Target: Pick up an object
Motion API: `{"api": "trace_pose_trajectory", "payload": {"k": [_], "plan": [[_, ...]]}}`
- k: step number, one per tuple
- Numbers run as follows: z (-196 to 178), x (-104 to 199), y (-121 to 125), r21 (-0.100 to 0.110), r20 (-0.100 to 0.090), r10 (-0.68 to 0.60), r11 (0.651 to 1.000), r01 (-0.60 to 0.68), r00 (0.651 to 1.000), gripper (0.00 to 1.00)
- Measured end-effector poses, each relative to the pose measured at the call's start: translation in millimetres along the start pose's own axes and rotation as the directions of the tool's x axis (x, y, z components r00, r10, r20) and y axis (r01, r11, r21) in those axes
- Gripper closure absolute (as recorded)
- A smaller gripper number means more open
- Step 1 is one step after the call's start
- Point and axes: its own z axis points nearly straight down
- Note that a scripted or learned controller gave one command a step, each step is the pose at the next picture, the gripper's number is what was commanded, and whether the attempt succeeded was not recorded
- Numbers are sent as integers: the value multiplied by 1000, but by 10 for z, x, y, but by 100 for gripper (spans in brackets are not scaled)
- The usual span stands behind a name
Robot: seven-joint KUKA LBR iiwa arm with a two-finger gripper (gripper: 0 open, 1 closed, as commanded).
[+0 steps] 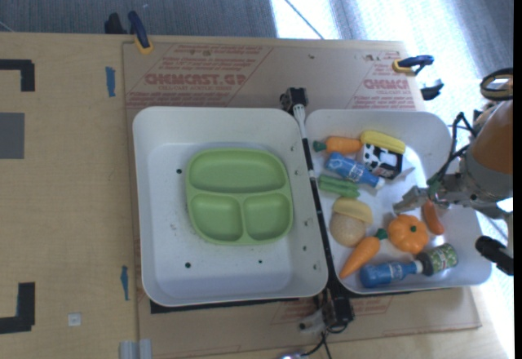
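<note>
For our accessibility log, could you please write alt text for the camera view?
The gripper hovers in the right bin beside a toy pumpkin, among bottles and carrots. The left bin holds a green divided plate.

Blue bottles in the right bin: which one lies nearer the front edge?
The larger blue bottle, beside the carrot and below the pumpkin. The smaller blue bottle lies farther back, near the green-and-white items.

Matt green plastic tray [239, 196]

The tan tabletop [57, 210] fills the frame's left and bears a printed cardboard sheet [245, 72], on which two white bins [155, 186] sit side by side.
</note>
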Motion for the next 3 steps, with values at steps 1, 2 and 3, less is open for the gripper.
{"api": "trace_pose_trajectory", "payload": {"k": [1, 2, 3], "plan": [[-26, -97, -101, 19, 15, 14, 1000, -14, 1000, 100], [-17, -30, -92, 26, 0, 8, 1000, -8, 1000, 0], [90, 327, -179, 26, 16, 19, 999, -19, 1000, 0]]}}
